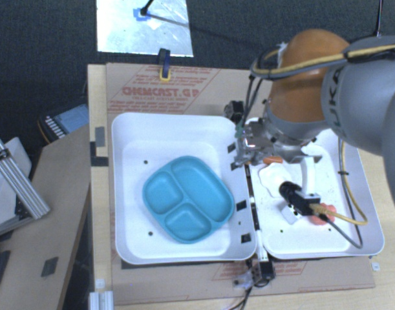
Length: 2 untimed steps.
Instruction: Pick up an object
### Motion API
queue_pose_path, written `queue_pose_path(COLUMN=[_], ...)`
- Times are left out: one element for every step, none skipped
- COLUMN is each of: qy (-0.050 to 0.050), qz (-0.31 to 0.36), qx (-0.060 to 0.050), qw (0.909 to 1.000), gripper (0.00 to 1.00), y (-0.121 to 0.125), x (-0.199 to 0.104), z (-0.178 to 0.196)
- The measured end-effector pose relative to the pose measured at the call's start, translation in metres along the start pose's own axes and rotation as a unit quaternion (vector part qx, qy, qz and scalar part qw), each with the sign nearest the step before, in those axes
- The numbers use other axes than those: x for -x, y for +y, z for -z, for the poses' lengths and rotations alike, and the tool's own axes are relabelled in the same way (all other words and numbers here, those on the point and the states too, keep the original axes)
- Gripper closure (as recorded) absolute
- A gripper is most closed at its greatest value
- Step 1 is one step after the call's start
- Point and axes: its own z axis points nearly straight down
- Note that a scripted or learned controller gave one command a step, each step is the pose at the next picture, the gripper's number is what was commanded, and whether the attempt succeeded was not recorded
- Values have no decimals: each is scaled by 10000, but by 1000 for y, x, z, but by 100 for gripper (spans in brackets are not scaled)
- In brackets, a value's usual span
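Presently, the left bin [129, 173] holds one blue divided plate [187, 199], lying flat with its three compartments facing up, near the bin's middle and clear of every wall. The right bin [313, 244] stands just beside it, rims meeting. Over the right bin's far-left part, close to the shared rim, hangs the gripper [269, 155] beneath the arm's orange band [307, 76] — whether it is open or closed cannot be told, the wrist covering it. Further right, a small pink-red object [321, 216] lies on the right bin's floor — partly hidden, apart from the gripper.
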Motion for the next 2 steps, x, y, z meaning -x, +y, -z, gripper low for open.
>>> queue_pose_path(qy=[0, -11], qz=[-1, -33], qx=[-6, 3], qw=[10000, 10000], gripper=[100, 0], y=[-8, -7], x=[-53, -49], z=[-18, -17])
